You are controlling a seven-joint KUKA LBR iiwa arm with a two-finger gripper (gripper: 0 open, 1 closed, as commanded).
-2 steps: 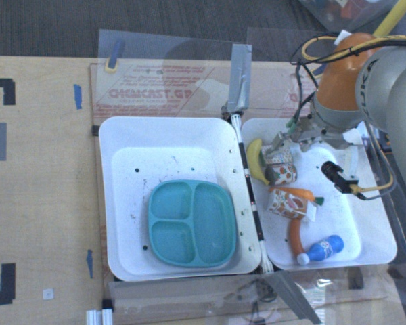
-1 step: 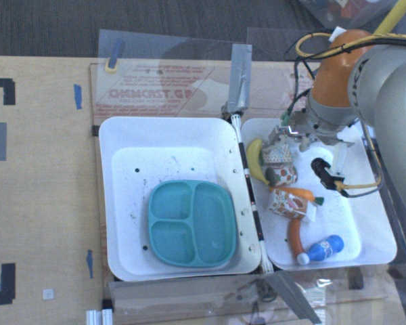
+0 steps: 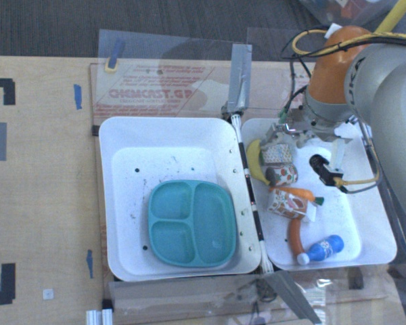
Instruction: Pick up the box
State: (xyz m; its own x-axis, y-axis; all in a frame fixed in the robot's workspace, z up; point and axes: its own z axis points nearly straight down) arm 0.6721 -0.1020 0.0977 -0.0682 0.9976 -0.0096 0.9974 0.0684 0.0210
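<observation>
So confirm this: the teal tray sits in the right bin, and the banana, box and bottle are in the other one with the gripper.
Not quite. The camera view shows the teal tray in the left bin, not the right. The banana, box and bottle lie in the right bin, where the gripper is.

Faint red lettering on clear sheet (image 3: 164, 87), roughly "CHEMCAST GP"
</observation>
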